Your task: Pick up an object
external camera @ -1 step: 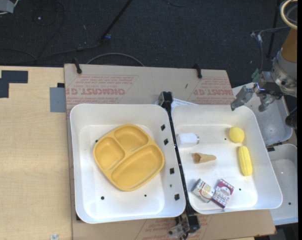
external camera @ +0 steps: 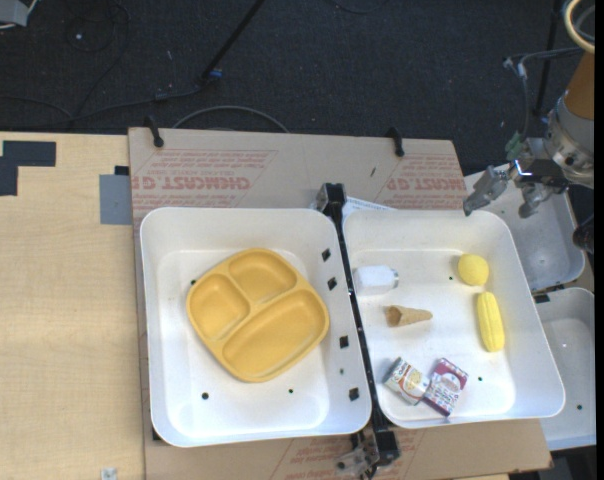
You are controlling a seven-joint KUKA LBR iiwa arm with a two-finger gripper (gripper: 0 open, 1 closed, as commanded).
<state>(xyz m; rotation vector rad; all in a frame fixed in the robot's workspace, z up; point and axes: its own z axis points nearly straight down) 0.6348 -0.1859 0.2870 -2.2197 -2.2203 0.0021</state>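
Currently the two-finger metal gripper [external camera: 509, 190] hangs spread beyond the right white plastic bin [external camera: 527, 268]; best descend squarely over the round yellow lemon [external camera: 472, 269]

Camera spot: fixed above the bench, well back from it.
Facing: down at a slant, with the dark floor and cables along the top.
Coverage: left bin [external camera: 172, 268] and right bin [external camera: 527, 368] both whole, side by side.
Arm side: the arm [external camera: 574, 118] comes in at the upper right edge.
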